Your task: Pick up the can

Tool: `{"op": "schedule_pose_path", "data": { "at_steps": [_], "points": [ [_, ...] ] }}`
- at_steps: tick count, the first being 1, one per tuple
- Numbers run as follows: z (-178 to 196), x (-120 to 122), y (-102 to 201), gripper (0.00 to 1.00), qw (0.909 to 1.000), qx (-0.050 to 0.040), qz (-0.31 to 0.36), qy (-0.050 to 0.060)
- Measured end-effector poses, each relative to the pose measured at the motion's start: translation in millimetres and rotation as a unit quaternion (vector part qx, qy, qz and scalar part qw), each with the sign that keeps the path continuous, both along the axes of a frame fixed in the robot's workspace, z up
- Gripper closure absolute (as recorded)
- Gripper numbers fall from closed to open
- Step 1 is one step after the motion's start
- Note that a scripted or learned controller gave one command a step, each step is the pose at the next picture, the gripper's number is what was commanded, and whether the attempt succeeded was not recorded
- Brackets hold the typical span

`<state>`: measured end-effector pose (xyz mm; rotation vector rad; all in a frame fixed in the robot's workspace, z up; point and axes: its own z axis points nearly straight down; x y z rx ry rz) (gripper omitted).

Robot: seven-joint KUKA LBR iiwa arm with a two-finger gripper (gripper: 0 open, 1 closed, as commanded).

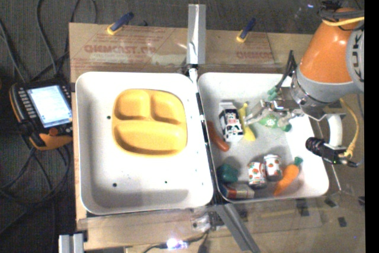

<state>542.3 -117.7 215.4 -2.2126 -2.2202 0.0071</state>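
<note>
Two small cans with red-dotted labels stand side by side near the front of the right bin (320, 183), one (256, 172) just left of the other (272, 166). A larger white and black can-like container (231, 122) sits in the bin's middle left. My gripper (270, 107) hangs over the back right part of the bin, above a green toy (270, 122). It is well behind the two small cans and to the right of the white container. Nothing shows in its grasp.
Also in the right bin are a yellow banana (247, 129), an orange carrot (285, 180), a teal item (227, 173) and a red-orange piece (217, 137) by the left wall. The left bin (95, 186) holds a yellow divided tray (150, 122). A tablet (46, 105) lies at far left.
</note>
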Motion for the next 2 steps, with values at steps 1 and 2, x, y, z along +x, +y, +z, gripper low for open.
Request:
{"op": "schedule_pose_path", "data": {
  "at_steps": [1, 2],
  "points": [
    [-114.0, -43.8, -43.0, 0.0, 0.9998, 0.0008, -0.022, 0.0],
    [-109.6, -44.7, -41.4, 1.0, 0.9998, 0.0024, -0.021, 0.004]
  ]
}}
